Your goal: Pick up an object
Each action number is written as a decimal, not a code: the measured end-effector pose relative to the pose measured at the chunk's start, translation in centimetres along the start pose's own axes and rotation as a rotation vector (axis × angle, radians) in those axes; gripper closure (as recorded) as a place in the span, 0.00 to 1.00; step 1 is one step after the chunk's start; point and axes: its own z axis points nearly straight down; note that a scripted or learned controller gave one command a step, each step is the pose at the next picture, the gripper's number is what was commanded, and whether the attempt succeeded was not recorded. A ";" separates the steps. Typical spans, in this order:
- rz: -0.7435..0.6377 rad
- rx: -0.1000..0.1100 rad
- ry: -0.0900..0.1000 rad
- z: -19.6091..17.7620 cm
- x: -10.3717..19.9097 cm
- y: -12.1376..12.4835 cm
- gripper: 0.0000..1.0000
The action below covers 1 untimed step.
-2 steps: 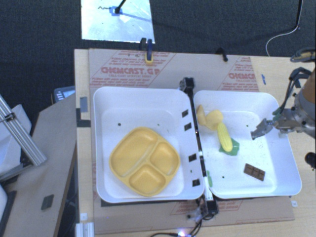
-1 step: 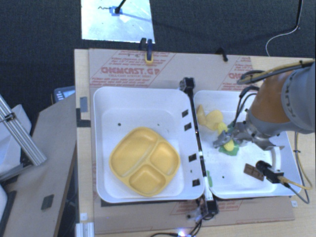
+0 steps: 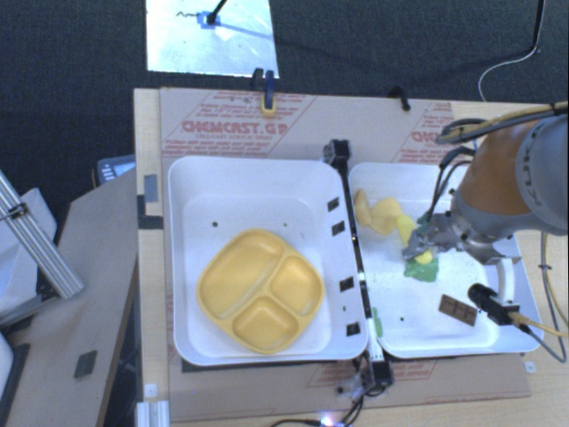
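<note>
- Resting in the left bin [image 3: 191, 185], a yellow divided plate [image 3: 260, 288] lies flat.
- The right bin [image 3: 391, 338] holds a yellow toy [image 3: 380, 213], a green piece [image 3: 423, 269] and a brown block [image 3: 457, 310].
- The end effector [image 3: 420, 249] sits over the green piece, hiding part of it; I cannot tell its finger state.
- The arm [image 3: 507, 181] is cut off at right.

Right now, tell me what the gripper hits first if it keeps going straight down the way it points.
Most likely the small green object lying in the right bin. The gripper hangs just above it, beside the yellow item. Depth is hard to judge from this slanted view.
</note>
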 end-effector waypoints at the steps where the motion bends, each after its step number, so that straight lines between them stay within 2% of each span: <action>1: -0.010 -0.003 0.005 -9.1 9.7 -4.0 1.00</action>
